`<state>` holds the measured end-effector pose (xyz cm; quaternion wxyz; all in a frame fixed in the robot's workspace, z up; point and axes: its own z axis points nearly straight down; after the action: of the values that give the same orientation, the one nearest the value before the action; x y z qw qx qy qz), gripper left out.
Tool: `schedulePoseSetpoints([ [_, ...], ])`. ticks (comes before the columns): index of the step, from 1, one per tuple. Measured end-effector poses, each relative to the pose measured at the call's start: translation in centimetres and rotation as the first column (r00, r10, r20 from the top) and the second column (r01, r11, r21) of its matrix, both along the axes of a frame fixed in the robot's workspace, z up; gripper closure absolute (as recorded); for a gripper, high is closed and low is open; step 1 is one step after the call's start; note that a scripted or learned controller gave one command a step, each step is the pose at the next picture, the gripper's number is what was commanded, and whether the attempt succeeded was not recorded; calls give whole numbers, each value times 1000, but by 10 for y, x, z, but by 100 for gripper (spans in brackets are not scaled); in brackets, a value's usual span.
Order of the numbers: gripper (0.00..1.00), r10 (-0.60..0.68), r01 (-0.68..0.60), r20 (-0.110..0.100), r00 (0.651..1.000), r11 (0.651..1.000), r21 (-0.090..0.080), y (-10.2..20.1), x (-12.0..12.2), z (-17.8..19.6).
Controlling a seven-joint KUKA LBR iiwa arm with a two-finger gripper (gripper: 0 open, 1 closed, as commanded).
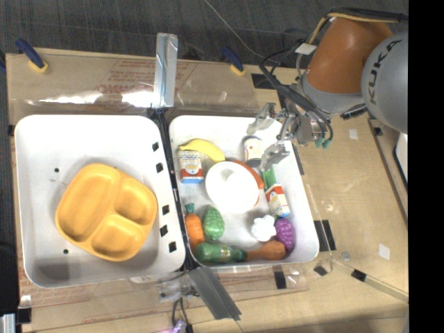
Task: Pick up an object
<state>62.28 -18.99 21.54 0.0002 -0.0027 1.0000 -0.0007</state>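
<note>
Hovering just beside the white bowl (232, 184), the gripper (275, 139), fingers apart and holding nothing, could snag crowded toys.

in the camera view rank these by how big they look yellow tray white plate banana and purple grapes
1. Yellow tray, by far the largest.
2. White plate.
3. Banana, though the plate and a small carton hide part of it.
4. Purple grapes, close to the banana's visible part, so the last two are unsure.
</note>
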Motion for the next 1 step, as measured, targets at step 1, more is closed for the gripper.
schedulePoseSetpoints([
  [1, 0, 65, -65, 22, 998, 998, -7, -22, 5, -112],
])
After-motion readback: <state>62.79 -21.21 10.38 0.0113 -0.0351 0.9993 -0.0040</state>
